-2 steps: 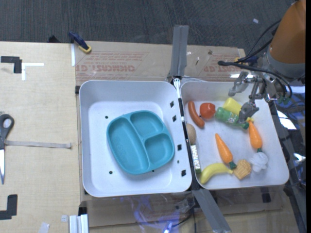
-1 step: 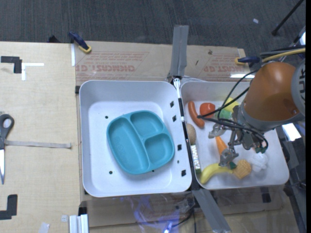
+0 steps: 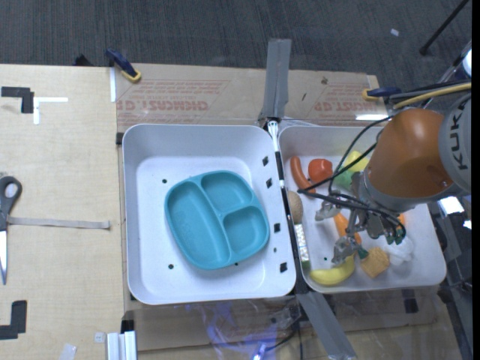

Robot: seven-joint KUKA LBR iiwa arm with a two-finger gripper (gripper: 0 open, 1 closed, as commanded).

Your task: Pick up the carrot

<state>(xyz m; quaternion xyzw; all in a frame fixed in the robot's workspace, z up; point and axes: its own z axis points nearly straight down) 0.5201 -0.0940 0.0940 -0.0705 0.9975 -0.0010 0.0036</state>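
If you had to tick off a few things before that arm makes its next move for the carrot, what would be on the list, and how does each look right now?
1. Carrot in sight: ok, an orange piece shows in the right bin under the wrist.
2. Gripper over the right bin: ok.
3. Carrot between the fingers: cannot tell, cables and wrist cover it.
4. Room around the carrot: not ok, banana and a yellow-orange chunk lie close.
5. Blue plate out of the way: ok, it lies in the left bin.
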